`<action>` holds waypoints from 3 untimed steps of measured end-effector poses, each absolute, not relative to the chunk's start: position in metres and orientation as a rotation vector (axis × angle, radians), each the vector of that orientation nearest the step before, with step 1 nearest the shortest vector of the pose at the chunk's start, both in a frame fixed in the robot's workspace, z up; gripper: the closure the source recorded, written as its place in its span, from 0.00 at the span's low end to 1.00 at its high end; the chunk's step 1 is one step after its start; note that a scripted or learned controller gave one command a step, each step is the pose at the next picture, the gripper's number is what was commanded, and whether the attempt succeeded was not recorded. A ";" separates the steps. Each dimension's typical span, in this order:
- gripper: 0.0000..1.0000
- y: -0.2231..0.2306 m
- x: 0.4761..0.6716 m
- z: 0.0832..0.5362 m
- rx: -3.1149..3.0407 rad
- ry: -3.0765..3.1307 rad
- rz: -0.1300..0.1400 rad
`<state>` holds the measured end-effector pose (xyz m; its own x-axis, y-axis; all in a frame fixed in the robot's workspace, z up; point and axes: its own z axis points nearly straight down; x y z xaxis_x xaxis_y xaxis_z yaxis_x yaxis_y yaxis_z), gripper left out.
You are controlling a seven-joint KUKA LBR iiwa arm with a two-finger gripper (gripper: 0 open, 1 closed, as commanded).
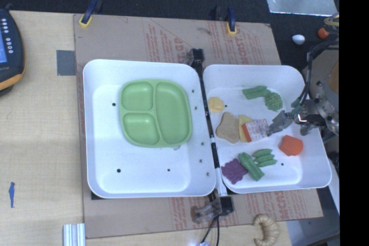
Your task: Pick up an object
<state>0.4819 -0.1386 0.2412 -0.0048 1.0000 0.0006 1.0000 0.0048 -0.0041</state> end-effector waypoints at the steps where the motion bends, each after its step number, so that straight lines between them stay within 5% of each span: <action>1: 0.00 -0.097 0.480 0.160 -2.209 -2.227 0.004; 2: 0.00 -0.104 0.531 0.091 -2.212 -2.232 0.001; 3: 0.00 -0.115 0.574 0.094 -2.216 -2.227 -0.002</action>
